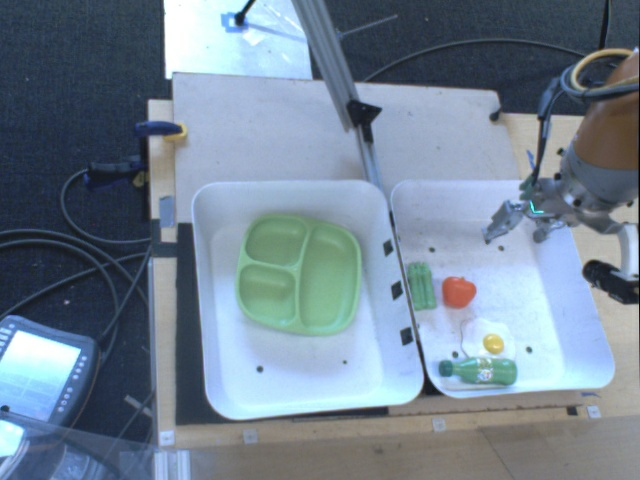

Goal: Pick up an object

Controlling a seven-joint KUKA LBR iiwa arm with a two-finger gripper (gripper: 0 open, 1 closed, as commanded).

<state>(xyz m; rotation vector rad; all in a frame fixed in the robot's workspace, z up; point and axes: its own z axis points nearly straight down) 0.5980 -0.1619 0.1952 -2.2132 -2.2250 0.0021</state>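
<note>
The right bin (580, 298) holds a ridged green piece (421, 285), a red tomato-like toy (459, 291), a fried-egg toy (489, 341) and a green bottle (480, 370) lying on its side near the front rim. My gripper (521, 229) hangs over the far part of this bin, above and to the right of the red toy. Its fingers are spread open with nothing between them. The toys all rest on the bin floor, apart from the gripper.
A light-green divided plate (299, 273) lies in the left bin (215, 368). A slanted metal pole (330, 48) comes down to the bins' shared far corner. Cables and a pendant lie on the floor at left.
</note>
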